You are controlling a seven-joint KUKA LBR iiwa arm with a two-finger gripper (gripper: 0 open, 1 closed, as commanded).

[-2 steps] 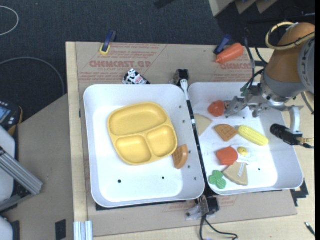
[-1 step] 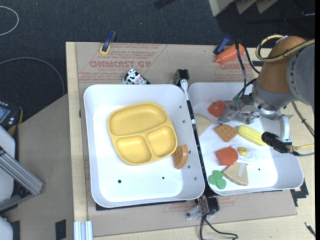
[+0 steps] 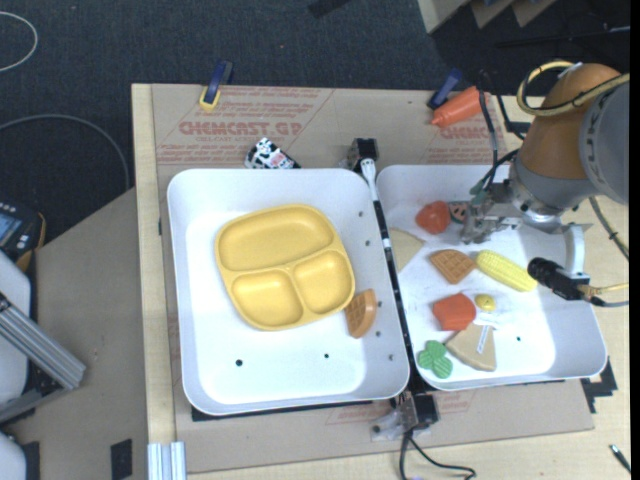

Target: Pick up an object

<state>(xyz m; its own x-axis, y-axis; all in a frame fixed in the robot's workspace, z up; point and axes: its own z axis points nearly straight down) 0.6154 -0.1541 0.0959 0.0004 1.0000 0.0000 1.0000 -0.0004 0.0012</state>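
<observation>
Now the jaws point(image 3: 478, 223) hang low in the right bin point(image 3: 570, 363), beside the red tomato point(image 3: 433, 217), and I cannot tell how open they are.

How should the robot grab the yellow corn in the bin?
Probably grip the corn across its narrow middle, coming straight down from above. It lies flat and long, slanting down toward the right, so the jaws should close across its short width. The waffle piece sits close on its left.
</observation>
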